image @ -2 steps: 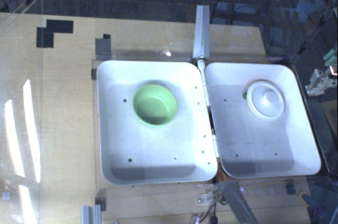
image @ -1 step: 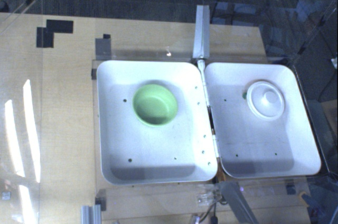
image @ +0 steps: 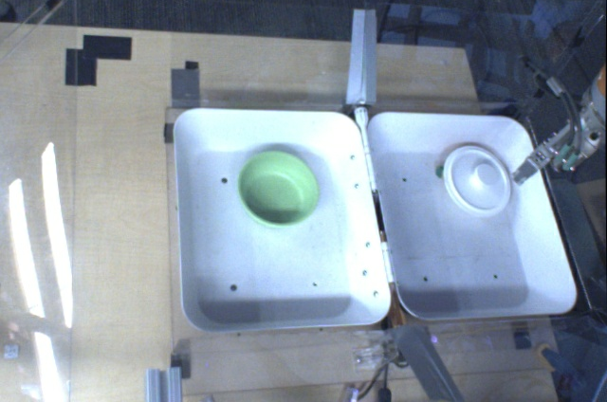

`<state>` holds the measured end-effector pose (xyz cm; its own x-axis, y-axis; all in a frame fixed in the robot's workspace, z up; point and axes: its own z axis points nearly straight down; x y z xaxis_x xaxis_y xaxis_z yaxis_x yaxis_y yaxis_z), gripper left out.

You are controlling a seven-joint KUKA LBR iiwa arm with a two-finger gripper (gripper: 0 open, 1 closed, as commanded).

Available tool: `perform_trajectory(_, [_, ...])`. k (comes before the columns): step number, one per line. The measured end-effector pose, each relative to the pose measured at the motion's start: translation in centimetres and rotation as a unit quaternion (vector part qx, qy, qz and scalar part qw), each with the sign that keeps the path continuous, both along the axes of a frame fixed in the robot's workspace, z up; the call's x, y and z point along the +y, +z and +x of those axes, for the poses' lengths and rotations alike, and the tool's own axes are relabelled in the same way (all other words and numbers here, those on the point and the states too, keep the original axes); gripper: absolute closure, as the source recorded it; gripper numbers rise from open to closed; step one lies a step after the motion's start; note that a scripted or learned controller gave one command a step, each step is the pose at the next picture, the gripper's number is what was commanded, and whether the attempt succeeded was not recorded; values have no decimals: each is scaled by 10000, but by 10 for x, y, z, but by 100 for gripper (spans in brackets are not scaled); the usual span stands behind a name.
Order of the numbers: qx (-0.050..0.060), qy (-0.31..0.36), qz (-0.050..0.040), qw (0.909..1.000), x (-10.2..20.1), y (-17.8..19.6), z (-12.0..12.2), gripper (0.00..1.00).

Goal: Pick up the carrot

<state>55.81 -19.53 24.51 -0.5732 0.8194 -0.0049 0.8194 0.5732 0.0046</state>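
The grey claw [image: 524,171] of the arm [image: 580,140] hangs low over the right-hand side of the right bin [image: 474,282], its dark tip slanting down and to the left, just beside the right rim of a white bowl [image: 477,179]. Whether the claw is wide or narrow cannot be told at this angle, and nothing can be seen held in it; whether the tip touches the bowl is also unclear. The white bowl sits in the upper half of that bin. A small green sliver [image: 441,171] peeks out at the bowl's left rim, and whether it belongs to the carrot cannot be told. In the left bin [image: 209,286], well apart from the claw, a green bowl [image: 278,188] rests near the centre. Both bins lie side by side on the pale wooden bench [image: 95,201].
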Motion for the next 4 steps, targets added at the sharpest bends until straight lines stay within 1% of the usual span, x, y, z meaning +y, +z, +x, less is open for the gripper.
perform_trajectory(1, [-48, -752, -14, 9972, -6, 133, -19, 100])
perform_trajectory(2, [-62, 150, -33, 9999, -11, 194, -36, 100])
perform_trajectory(3, [1, 844, -6, 9964, -10, -47, -43, 100])
perform_trajectory(4, [-77, 1027, -41, 9947, 21, 138, -2, 100])
